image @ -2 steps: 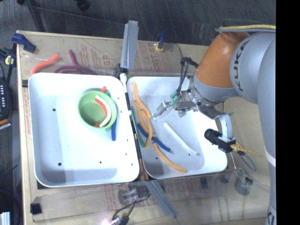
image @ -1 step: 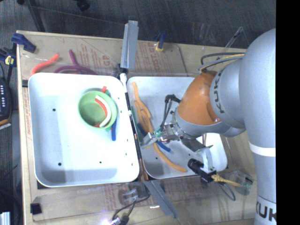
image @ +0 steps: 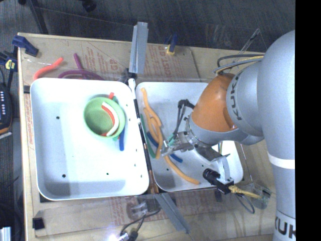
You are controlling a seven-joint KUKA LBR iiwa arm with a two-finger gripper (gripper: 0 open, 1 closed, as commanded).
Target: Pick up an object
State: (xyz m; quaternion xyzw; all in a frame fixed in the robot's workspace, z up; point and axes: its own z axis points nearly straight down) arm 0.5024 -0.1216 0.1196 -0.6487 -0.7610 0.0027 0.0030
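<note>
We see two white bins (image: 50,134), the left holding a pale green bowl (image: 103,117) with red and white strips and a blue stick (image: 121,143) beside it. The right bin (image: 165,97) carries orange, green and blue strands (image: 153,127). Our arm (image: 261,99) is grey with an orange band (image: 213,104).

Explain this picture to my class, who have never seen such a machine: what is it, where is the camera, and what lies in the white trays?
One camera looks down at a slant on a bench. The grey and orange robot arm reaches in from the right. Its gripper is low in the right bin, among thin orange, green and blue strips; whether it holds one cannot be told. The left bin holds a green bowl, with a red and white piece inside it and a blue stick beside it.
</note>
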